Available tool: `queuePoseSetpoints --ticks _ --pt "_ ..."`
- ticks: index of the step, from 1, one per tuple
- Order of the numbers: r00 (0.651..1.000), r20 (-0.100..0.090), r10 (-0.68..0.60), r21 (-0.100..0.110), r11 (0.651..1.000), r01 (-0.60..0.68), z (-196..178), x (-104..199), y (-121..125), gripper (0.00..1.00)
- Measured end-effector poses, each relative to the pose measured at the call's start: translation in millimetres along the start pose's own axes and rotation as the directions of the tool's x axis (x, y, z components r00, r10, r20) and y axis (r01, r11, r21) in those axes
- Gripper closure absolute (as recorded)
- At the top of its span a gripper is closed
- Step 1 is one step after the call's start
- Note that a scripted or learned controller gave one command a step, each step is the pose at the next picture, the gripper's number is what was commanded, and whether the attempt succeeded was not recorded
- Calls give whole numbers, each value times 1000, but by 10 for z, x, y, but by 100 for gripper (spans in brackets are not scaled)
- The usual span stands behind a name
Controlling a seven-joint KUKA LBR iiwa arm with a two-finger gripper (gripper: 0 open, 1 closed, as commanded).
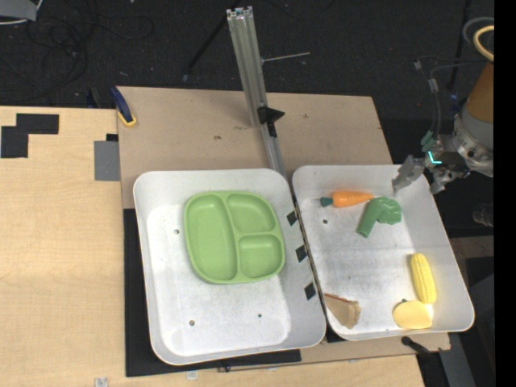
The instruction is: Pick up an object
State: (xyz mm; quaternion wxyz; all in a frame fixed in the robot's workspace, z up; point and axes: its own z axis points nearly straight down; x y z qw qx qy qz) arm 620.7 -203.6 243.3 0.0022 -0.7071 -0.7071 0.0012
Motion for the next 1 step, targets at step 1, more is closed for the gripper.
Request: queuePoseSetpoints --ticks 1 --pt "1000 1 0 -3 1000 0 -14 -1 7 0"
